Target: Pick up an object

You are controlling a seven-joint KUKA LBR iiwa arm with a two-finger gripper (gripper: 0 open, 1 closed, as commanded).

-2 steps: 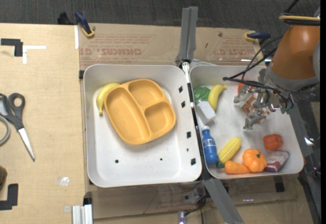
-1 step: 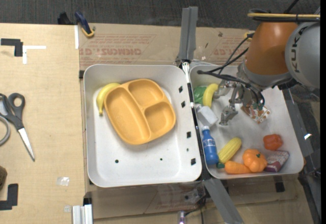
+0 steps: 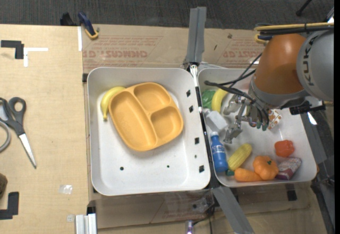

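My tool (image 3: 234, 131) hangs in the right bin (image 3: 305, 174), grip state unclear; the corn (image 3: 239, 156) lies just below it, long axis slanting up-right.

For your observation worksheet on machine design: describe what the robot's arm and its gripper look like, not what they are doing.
The arm is a rounded grey casing with a broad glossy orange band above the wrist and dark lettering on the grey shell. Black cables loop from the wrist. The gripper is bare silvery metal, a cluster of small parts ending in slim fingers.
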